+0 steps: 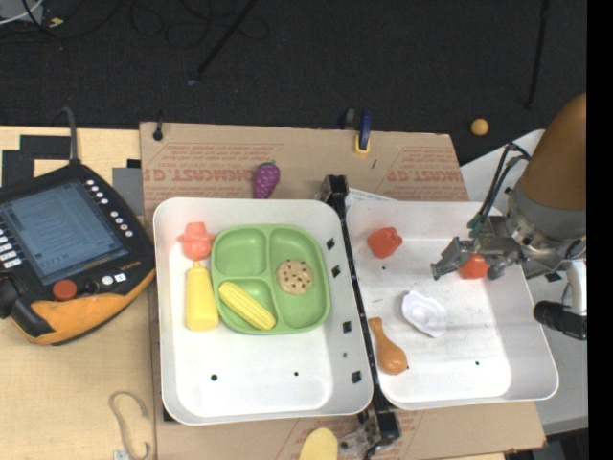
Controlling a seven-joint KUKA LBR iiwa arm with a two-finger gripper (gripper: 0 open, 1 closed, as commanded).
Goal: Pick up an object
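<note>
The worktop (77, 391) is carrying two white bins side by side. The left bin (249, 391) is holding a green divided plate (271, 276) with a toy corn cob (247, 305) and a cookie (294, 276) in its compartments, and a yellow bottle-shaped toy (199, 297) and a pink toy (194, 241) are lying just beside the plate. The right bin (498, 372) is holding a red toy pepper (384, 242), a crumpled white piece (423, 312) and a tan drumstick-shaped toy (388, 348).

The arm (560, 171) is reaching over the right bin's far right part, and the gripper (466, 262) is sitting low there, clenching a small red-orange object (473, 267) that is showing between its fingers. Judging from this, the grasping step is under way. The next move is calling for a straight lift with the grip held firm, since only a small part of the object appears to be pinched and it could slip out.
</note>
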